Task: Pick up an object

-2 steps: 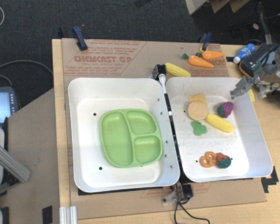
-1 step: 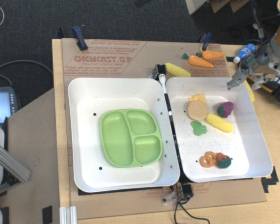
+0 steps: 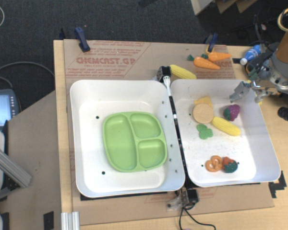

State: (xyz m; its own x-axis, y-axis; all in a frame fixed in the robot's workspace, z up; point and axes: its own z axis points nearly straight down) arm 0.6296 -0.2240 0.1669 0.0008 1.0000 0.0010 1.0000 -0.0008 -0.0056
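The claw [image 3: 243,91] hangs over the far right corner of the right bin [image 3: 266,143], close to its rim. It has nothing between its tips, but I cannot tell how far open it is, because it looks small and grey against the white.

The nearest thing is the purple toy [image 3: 232,112], just below the claw and a little to the left. The corn cob [image 3: 226,126] lies right beside it, further from the claw, and a round tan disc [image 3: 203,113] is to the left of both.

I judge that a few things may go wrong. The purple toy is small and rounded, so it may slip out when the claw closes. The claw may also catch the corn cob together with it, or strike the bin rim while going down.
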